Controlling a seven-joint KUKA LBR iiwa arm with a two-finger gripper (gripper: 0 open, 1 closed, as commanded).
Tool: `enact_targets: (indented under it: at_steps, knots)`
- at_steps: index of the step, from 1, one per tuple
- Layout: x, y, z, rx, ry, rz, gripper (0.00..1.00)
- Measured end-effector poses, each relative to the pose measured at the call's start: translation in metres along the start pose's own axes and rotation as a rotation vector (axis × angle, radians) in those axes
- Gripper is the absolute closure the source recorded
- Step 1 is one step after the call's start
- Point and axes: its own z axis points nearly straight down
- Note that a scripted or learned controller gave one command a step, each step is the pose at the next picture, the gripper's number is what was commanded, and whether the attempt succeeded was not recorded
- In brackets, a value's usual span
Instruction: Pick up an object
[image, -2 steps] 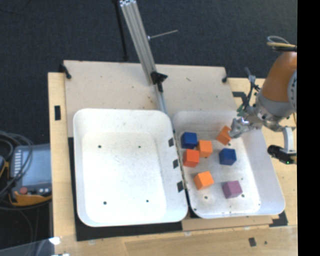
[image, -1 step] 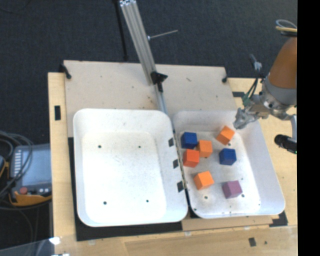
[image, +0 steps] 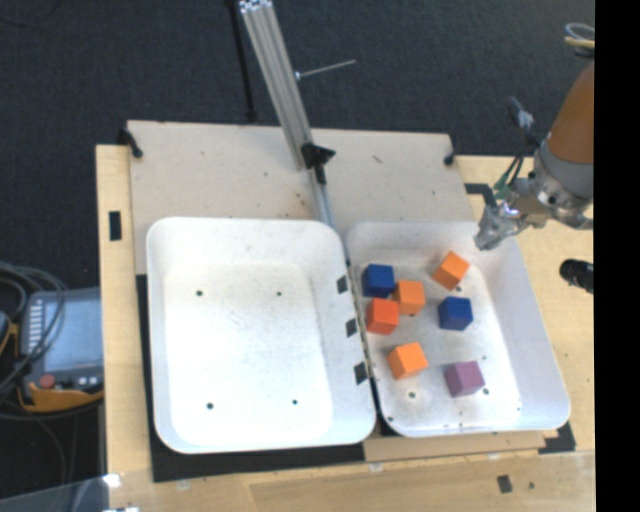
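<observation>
The right bin (image: 530, 330) holds several small cubes. Two blue cubes (image: 378, 279) (image: 455, 313) lie among several orange ones (image: 451, 269) (image: 411, 296) (image: 382, 316) (image: 407, 360), and a purple cube (image: 463, 378) sits near the front. My gripper (image: 492, 232) hangs over the bin's far right corner, just right of the nearest orange cube and apart from it. Nothing shows between its fingers.
The left bin (image: 165, 300) stands beside the right one. A metal pole (image: 285, 90) slants up from the bench behind the bins. A device with cables (image: 55, 340) rests off the bench's left edge.
</observation>
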Motion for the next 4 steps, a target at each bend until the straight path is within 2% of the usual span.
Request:
enact_targets:
  at_steps: [2, 3, 4]
  knots:
    - [0.1, -0.014, -0.022, 0.003, 0.003, -0.002, 1.0]
    - [0.15, -0.027, -0.016, 0.005, 0.002, -0.001, 1.0]
    - [0.199, -0.02, -0.013, 0.003, 0.002, -0.002, 1.0]
